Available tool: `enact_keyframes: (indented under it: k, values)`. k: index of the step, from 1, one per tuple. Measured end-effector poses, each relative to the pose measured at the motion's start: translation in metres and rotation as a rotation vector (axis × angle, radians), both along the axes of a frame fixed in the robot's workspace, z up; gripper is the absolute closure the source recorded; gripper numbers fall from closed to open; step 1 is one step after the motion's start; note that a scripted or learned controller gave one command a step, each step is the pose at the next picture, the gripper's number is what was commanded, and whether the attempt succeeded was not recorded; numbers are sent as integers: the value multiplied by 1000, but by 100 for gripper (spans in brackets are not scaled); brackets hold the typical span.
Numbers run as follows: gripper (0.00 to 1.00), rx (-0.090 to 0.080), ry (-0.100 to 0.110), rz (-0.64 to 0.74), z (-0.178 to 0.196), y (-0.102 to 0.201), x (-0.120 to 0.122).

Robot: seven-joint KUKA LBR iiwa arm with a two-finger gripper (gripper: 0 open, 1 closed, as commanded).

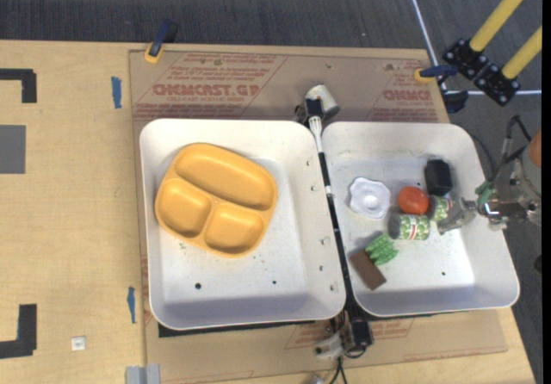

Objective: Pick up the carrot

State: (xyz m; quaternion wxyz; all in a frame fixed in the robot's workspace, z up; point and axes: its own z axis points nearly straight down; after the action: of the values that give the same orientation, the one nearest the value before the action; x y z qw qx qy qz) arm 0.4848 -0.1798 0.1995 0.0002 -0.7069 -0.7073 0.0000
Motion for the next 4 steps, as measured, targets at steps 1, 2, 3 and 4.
enact_keyframes:
  k: [1,2,3,4]
  values:
    - [0,0,-1,273,-13,114,37]
    - [0,0,0,440,-48,-3,26]
    - [0,2,0,562,-33,82,11]
    - [0,1,1,625,-15,163,-5]
